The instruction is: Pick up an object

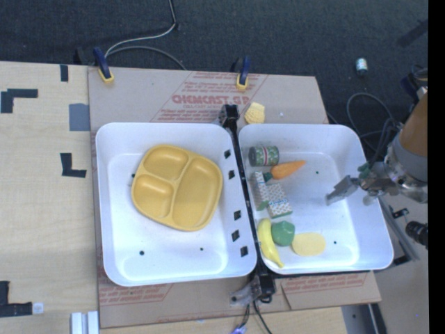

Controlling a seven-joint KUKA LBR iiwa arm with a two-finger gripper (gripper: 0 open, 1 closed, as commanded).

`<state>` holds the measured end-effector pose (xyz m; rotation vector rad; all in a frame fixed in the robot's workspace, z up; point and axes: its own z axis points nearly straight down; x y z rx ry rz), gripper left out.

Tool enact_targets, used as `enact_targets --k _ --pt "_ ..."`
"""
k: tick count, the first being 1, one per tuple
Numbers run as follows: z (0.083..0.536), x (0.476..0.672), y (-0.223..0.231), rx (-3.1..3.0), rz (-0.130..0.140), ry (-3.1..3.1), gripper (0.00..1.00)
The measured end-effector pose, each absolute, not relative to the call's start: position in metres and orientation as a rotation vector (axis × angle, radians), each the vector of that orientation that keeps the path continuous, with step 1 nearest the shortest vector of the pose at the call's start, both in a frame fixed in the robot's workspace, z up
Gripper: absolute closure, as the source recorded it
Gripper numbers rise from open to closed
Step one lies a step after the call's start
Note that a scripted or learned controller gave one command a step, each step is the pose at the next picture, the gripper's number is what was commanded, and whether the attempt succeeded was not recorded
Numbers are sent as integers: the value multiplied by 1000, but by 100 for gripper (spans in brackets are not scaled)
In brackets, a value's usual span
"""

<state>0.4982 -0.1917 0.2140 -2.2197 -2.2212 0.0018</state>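
Two white bins sit side by side; the right bin [348,141] carries a can [264,155], carrot [288,168] and banana [268,243] along its left edge. Near its right edge hovers the gripper [342,190], empty; its spread is unclear. Nothing is picked yet.

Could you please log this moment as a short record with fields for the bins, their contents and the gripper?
left bin: yellow divided plate
right bin: green can, carrot, patterned box, banana, green round toy, yellow disc
outside bins: yellow corn piece on cardboard
gripper: over right bin's right side, nothing seen held
fingers: cannot tell
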Motion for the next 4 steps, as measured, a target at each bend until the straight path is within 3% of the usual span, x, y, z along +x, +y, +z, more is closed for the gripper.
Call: enact_targets --k 1,2,3,4 --pt "157 586 -120 -2217 1 -2222 0" --pt "88 624 -101 -2220 1 -2223 0" --pt "82 658 -106 -2188 53 -2201 0" --pt "92 657 -106 -2190 57 -2198 100"
